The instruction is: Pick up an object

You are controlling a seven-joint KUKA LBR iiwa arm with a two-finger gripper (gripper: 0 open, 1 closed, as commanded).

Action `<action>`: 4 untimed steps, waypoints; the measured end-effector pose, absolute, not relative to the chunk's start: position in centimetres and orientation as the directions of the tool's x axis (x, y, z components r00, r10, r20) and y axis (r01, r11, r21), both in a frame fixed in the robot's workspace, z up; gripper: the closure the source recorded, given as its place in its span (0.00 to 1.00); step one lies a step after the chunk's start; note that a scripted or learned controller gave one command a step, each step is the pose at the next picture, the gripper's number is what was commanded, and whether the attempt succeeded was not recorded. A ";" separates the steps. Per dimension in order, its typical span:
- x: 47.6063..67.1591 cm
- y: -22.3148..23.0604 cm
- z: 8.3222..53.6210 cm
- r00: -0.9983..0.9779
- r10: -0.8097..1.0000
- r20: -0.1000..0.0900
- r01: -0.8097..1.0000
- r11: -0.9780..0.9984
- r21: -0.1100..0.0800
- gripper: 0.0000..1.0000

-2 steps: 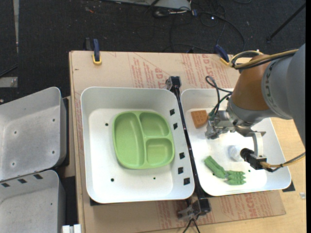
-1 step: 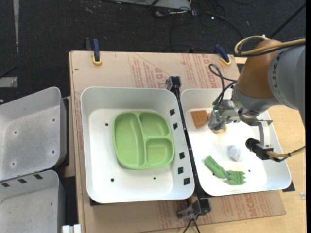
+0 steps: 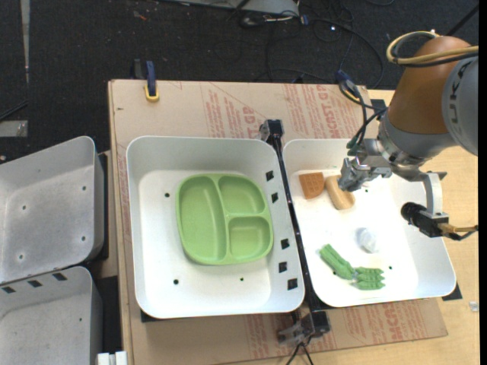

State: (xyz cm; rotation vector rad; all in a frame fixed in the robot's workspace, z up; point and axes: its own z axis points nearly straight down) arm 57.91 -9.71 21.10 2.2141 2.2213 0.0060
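Note:
The right bin (image 3: 426,276) holds an orange-brown square block (image 3: 311,184), a tan rounded piece (image 3: 340,195), a small pale grey-white object (image 3: 367,239) and a green leafy toy (image 3: 351,268). My gripper (image 3: 351,176) hangs over the bin's far part, right above the far end of the tan piece and just right of the orange block. Seen from above, the gripper's fingertips are hidden against the tan piece, so contact cannot be judged. The grey arm with its orange band (image 3: 426,74) comes in from the right.
The left bin (image 3: 152,204) holds a green divided plate (image 3: 225,218). A black divider with clips (image 3: 285,204) runs between the bins. White spare trays (image 3: 46,204) lie off the bench at the left. Cables (image 3: 437,223) hang by the arm over the right bin.

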 end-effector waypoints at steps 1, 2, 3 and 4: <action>58.0 -9.7 24.9 -0.003 1.000 -0.001 1.000 0.003 0.006 1.00; 58.1 -4.2 25.4 -0.008 1.000 0.001 1.000 0.008 0.001 1.00; 59.8 1.1 25.2 -0.008 1.000 0.001 1.000 0.008 0.002 1.00; 60.6 6.3 25.4 -0.008 1.000 0.001 1.000 0.008 0.002 1.00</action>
